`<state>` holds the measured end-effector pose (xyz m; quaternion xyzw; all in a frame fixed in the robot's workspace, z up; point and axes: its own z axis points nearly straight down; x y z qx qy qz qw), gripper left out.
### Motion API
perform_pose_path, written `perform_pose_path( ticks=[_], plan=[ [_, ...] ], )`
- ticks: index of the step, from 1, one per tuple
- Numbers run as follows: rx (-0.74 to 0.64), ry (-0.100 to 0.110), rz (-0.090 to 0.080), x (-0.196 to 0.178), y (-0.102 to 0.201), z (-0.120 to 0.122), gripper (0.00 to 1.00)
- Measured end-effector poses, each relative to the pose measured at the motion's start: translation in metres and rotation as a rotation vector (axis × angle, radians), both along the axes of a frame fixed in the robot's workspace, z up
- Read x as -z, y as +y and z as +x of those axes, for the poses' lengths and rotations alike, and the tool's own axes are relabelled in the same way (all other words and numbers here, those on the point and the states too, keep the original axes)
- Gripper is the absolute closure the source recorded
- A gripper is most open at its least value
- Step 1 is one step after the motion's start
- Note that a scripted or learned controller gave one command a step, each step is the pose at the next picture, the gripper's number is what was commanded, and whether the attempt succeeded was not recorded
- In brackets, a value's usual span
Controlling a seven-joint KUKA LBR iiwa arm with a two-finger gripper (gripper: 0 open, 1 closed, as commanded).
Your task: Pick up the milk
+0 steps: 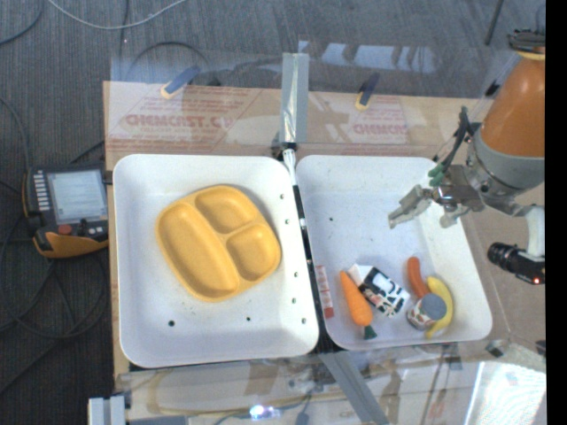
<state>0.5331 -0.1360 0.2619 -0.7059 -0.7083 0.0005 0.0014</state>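
Note:
The milk [383,290] is a small white carton with black patches, lying on its side near the front of the right bin [354,202]. My gripper [427,212] hangs over the right bin's back right part, above and to the right of the milk and well apart from it. Its two fingers are spread open, one finger [404,210] reaching left, with nothing between them.
An orange carrot [356,299] lies just left of the milk. To the milk's right are a red-orange sausage [415,275], a yellow banana [442,301] and a grey round thing [430,310]. A yellow divided plate [219,240] sits in the left bin [133,326].

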Motion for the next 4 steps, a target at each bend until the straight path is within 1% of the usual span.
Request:
perform_pose_path(
  ticks=[1, 2, 3, 4],
  plan=[
    [0.212, 0.002, 0.0, 0.102, 0.027, -0.05, 0.0],
    [0.174, -0.019, -0.003, 0.171, 0.016, -0.035, 0.0],
    [0.173, -0.022, -0.001, 0.161, 0.016, -0.033, 1.0],
    [0.242, 0.002, -0.002, 0.079, 0.086, -0.042, 1.0]
  ],
)
